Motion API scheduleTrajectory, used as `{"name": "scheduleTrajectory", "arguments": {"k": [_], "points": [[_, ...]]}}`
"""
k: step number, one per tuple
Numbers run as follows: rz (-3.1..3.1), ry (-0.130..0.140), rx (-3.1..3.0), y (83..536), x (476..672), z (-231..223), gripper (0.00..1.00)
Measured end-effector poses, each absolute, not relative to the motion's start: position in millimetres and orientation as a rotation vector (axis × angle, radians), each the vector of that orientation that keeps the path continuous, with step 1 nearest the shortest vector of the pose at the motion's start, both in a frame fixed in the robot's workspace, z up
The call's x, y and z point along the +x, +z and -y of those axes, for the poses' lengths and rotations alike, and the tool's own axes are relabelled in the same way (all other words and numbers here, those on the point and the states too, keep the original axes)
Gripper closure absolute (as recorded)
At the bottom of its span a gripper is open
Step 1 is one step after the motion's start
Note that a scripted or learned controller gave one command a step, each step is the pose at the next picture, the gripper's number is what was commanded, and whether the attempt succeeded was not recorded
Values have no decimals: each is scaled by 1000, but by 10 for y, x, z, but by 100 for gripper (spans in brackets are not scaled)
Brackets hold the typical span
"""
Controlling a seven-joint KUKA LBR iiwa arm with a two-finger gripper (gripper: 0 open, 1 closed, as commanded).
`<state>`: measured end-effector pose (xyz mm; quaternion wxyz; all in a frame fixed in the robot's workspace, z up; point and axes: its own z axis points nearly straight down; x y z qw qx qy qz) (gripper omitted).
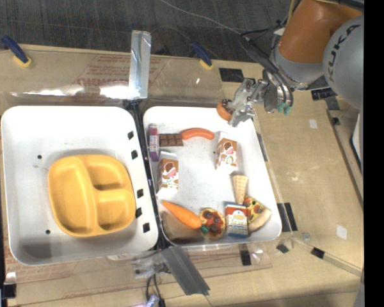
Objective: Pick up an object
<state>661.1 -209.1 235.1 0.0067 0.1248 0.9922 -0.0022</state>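
1. While the gripper (243,107) hangs over the far right corner of the right bin (201,171), whether it has anything in its grasp cannot be told; the view does not settle its state.
2. A small orange object (224,111) sits at that same corner, touching or just beside the gripper on its left side. It is too small to identify, and contact cannot be confirmed.
3. The other candidates lie nearer the camera in the right bin:
   - a sausage (197,133) near the far edge, long axis running along that edge;
   - a chocolate bar (170,140) just left of it;
   - a carton (226,153) near the right edge, directly below the gripper in the view;
   - a second carton (168,174) by the left edge;
   - a carrot (181,214) near the front edge, long axis slanting from the left edge towards the front;
   - a pizza slice (257,211) in the front right corner.
4. The left bin (25,139) carries a yellow tray (89,194), well apart from the gripper.
5. Judgement: the orange object is nearest. The sausage is next; a grasp there calls for a shift towards the left edge, jaws set across its long axis.
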Motion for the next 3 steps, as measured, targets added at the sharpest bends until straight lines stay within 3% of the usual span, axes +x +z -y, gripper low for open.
{"name": "scheduleTrajectory", "arguments": {"k": [1,2,3], "points": [[-3106,-1,474,2372,6505,1937,100],[-3140,3,251,1200,6309,1592,100],[-3032,1,805,1763,6440,1141,100]]}}
